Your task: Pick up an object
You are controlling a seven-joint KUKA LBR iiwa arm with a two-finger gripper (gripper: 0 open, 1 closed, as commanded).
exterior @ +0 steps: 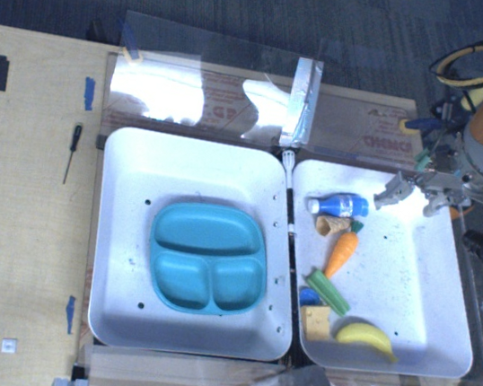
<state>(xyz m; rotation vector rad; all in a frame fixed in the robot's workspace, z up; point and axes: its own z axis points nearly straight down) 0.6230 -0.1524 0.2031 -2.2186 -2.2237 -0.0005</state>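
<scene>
Nearest the camera, along the front of the right bin point(448, 266), lay a tan block point(317, 321) and, just to its right, a yellow banana point(366, 335). Going from the left, the left bin point(128, 161) held a blue divided plate point(208, 258) and nothing else that could be made out. In the right bin, a green stick-like piece point(328, 291) lay over something small and blue, too hidden to name, with an orange carrot point(341, 253) above it and a blue-and-white bottle point(342, 204) on its side near the back wall, a small tan bit just beside it. Further right, the gripper point(416, 195) hung over the bin's back right corner, fingers spread apart with nothing between them, well apart from every item. By that showing no object was yet picked; choosing one, descending, closing and lifting all remained.
</scene>
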